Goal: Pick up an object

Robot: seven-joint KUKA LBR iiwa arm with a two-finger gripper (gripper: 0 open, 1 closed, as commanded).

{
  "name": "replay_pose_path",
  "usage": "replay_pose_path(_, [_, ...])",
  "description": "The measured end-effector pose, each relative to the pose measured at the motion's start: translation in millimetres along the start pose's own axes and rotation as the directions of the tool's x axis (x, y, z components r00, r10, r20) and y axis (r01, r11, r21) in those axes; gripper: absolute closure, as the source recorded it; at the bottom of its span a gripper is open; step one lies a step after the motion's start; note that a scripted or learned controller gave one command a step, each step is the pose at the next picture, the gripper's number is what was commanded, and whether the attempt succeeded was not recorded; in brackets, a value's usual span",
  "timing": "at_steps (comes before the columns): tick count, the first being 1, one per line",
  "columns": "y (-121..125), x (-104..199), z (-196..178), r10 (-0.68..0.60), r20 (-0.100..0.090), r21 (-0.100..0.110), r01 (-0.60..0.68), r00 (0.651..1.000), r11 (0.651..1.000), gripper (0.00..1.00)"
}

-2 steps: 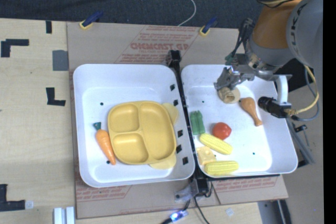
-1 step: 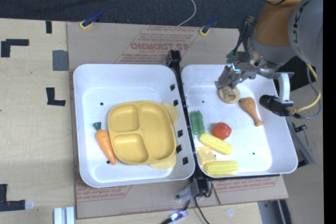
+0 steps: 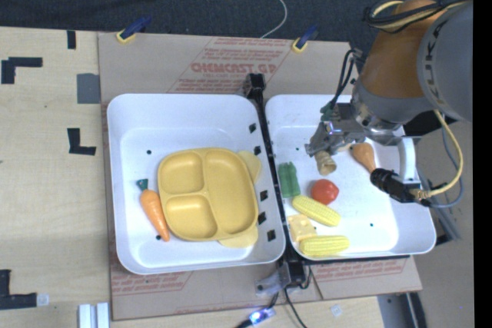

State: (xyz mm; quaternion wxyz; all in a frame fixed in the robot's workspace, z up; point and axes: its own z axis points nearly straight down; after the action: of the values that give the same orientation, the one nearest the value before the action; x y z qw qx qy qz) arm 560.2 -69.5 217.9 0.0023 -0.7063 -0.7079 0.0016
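My gripper (image 3: 326, 144) is low over the back middle of the right bin (image 3: 384, 238). Directly under its tip lies a small tan piece (image 3: 327, 163), touching or nearly touching it; I cannot tell whether it is gripped. An orange drumstick-like piece (image 3: 363, 156) lies just to its right. In front of the gripper sit a red tomato (image 3: 325, 190), a green cucumber (image 3: 288, 179), two yellow corn cobs (image 3: 316, 210) (image 3: 323, 245) and a pale yellow wedge (image 3: 300, 226).
The left bin (image 3: 127, 127) holds a yellow divided plate (image 3: 207, 192) and an orange carrot (image 3: 154, 213) by its left wall. The arm's orange band (image 3: 396, 57) hangs over the right bin's back right. A black divider (image 3: 265, 157) runs between the bins.
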Motion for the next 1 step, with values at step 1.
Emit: replay_pose_path(1, [-30.2, 34.8, 4.3, -0.001, 0.0, 0.0, 0.001, 1.0, 1.0, 1.0])
